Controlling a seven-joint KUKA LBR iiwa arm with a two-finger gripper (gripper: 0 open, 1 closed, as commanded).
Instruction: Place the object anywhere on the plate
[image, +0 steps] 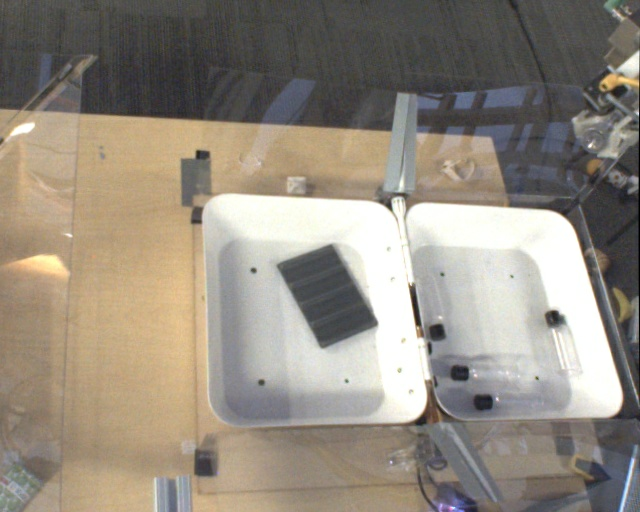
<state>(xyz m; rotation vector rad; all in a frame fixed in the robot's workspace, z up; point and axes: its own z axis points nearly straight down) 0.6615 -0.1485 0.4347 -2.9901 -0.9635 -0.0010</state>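
Nearest, along the front of the right shallow white bin (590, 330), lie clear plastic tubes with black caps (500, 375), one more standing along its right side. The left shallow white bin (225, 300) holds the dark grey ribbed rectangular plate (327, 295), long axis slanting upper-left to lower-right. Any tube must travel leftward across the divider. The gripper's state I cannot tell.
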